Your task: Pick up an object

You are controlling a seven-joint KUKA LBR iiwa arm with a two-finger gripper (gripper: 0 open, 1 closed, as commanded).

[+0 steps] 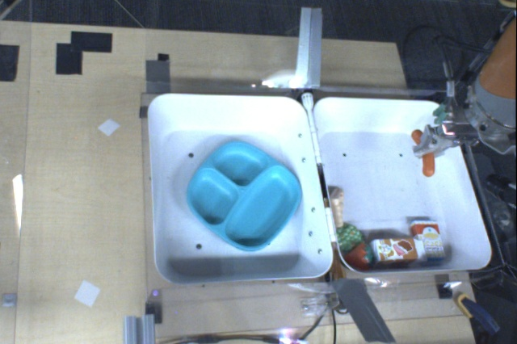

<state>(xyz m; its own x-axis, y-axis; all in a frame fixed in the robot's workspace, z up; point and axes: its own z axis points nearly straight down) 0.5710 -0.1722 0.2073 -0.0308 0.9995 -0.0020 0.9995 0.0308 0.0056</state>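
Observation:
My gripper (430, 144) reaches in from the right over the far right part of the right bin (380, 173). A small orange carrot-shaped toy (428, 165) sits between its fingers, one end poking out at the upper left and the other hanging below. The gripper looks shut on it, above the bin floor. Along the bin's near edge lie a green and red toy (352, 244), a labelled bottle on its side (396, 250) and a small orange-topped box (426, 233). A tan item (335, 200) rests against the left wall.
The left bin (174, 140) holds a blue divided plate (244, 194). A metal post (310, 48) stands behind the divider between the bins. Cables run beyond the right bin's right wall.

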